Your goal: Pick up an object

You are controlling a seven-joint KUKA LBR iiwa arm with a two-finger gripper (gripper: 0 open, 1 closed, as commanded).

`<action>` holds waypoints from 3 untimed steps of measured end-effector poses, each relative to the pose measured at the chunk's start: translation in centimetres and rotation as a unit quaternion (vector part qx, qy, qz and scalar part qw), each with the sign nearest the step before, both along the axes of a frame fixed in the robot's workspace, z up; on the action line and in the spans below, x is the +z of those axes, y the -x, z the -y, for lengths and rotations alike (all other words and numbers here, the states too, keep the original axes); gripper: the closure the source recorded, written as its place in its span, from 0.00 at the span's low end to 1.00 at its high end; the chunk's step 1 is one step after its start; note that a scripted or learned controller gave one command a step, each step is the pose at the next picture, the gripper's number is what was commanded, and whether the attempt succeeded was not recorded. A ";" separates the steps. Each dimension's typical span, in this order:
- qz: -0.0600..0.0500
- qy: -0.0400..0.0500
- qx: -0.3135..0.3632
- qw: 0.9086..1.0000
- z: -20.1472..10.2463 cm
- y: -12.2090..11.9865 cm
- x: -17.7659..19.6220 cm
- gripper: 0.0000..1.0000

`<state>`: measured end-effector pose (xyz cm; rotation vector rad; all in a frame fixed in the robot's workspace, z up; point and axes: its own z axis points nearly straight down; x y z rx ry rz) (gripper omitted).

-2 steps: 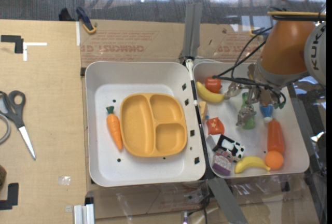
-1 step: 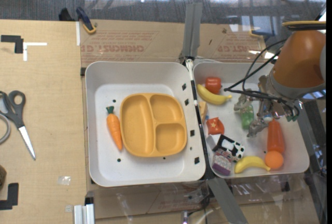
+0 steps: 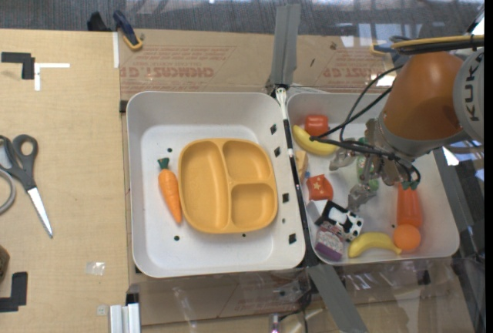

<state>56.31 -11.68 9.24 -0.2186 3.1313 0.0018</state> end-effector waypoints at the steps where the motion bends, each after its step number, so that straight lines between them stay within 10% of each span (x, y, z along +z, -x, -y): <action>1: 0.000 0.001 -0.044 0.999 7.6 2.9 0.1 0.00; 2: 0.002 0.001 -0.052 0.999 10.4 4.0 0.1 0.00; 3: 0.002 0.000 -0.159 0.987 8.4 -2.8 0.2 0.00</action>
